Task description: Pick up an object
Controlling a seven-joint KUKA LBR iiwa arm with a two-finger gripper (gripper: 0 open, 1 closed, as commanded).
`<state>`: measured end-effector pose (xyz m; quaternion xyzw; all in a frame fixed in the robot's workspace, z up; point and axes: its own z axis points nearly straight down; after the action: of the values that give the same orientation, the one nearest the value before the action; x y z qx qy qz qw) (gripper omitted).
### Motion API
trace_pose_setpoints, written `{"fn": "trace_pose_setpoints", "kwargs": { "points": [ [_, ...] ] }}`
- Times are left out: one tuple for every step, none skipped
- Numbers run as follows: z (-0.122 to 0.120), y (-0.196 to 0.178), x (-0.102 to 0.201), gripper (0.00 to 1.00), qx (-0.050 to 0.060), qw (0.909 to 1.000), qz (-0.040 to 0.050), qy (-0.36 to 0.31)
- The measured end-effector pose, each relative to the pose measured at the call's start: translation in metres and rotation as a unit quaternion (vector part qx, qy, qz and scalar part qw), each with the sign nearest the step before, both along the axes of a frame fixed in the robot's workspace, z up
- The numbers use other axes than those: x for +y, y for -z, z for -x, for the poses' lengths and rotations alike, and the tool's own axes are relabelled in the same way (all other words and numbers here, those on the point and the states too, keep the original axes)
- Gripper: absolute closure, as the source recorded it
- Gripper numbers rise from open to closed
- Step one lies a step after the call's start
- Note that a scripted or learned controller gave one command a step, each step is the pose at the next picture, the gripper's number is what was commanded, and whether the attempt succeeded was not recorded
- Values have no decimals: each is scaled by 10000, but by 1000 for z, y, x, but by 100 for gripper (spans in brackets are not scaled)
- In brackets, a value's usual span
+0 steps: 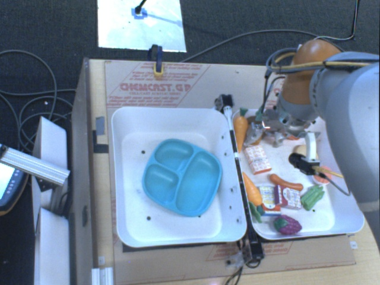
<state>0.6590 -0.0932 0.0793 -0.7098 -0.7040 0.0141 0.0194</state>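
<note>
My gripper (270, 134) hangs low over the far end of the right bin (341, 215), with the grey arm reaching in from the right. An orange carrot (240, 127) lies just left of it by the bin's left wall. A small red-and-white box (257, 159) sits right in front of the gripper. Nearer the front lie a sausage (286, 181), a second carrot (251, 189), a flat packet (280, 198), a green vegetable (313, 197) and a purple toy (287, 224). I see nothing held by the gripper.
The left bin (133, 141) holds a blue divided plate (181, 176). The divider (233, 159) between the bins runs close to the carrots. A cardboard sheet (154, 85) lies under both bins, and cables trail at the left.
</note>
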Motion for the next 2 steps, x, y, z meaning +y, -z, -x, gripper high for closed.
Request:
{"fn": "trace_pose_setpoints", "kwargs": {
  "points": [
    [0,0,-1,0,-6,10000,6,-4],
    [0,0,1,0,-13,10000,26,-1]
  ]
}}
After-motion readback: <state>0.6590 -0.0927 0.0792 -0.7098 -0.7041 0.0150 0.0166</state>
